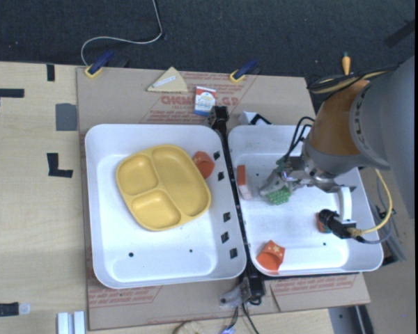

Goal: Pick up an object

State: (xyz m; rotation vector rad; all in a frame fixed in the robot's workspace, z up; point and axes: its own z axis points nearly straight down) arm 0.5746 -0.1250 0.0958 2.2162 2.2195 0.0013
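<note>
Down in the right bin (366,259), at centre right of the frame, the gripper (279,184) sits low over a small green object (279,195), its dark tip right at the object's upper edge. Whether it is released or clenched I cannot tell, because the wrist and the grey arm (355,127) with its orange band cover most of it, and nothing is clearly seen between its tips. So I would not call the green object held.

My reading is that the reach-and-close step is in hand: the tool is at the likely target, but the lift is not yet made. The green object rests on the bin floor, near the bin's middle, just right of a slim white and orange stick (242,181) that lies along the bin's left wall. An orange and white piece (270,255) lies at the lower edge of that bin, well apart from the tool.

The left bin (101,207) holds a yellow divided plate (163,186) with a small orange cup (204,163) touching its upper right rim. A little red and white carton (205,101) stands on the cardboard above the bins.

Next, the move probably calls for a firm close centred on the green object, then a straight rise. Because the object is small and lumpy, a grip set off to one side could let it slip or nudge it toward the stick.
</note>
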